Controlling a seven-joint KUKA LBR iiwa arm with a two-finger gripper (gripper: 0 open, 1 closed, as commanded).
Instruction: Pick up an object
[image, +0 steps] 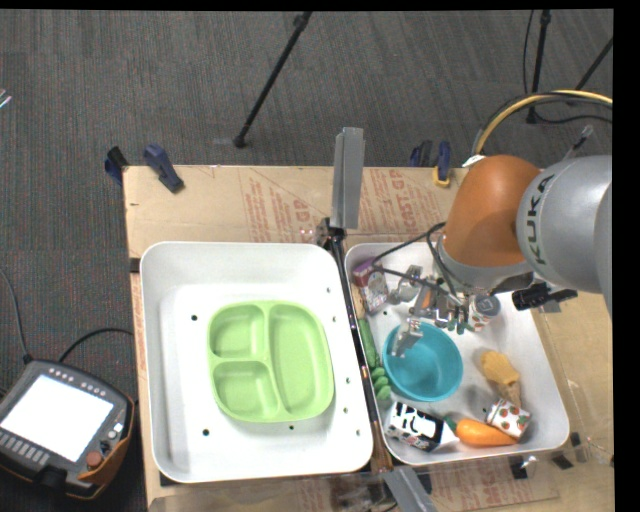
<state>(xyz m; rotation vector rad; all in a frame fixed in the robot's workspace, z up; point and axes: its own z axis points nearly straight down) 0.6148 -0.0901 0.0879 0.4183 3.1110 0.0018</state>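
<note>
Pincer (412, 325) hangs at the teal bowl's (425, 368) rim in the right bin (548, 385); clutter of wrist hardware blurs it, so I cannot tell its state. One bowl, one orange carrot (484, 432), one black-and-white toy (414, 425) and one tan piece (500, 370) share that bin. One green divided plate (270, 360) lies in the left bin (170, 300).

Teal bowl (425, 366), upright, in right bin, orange carrot (484, 432) near front edge
</note>
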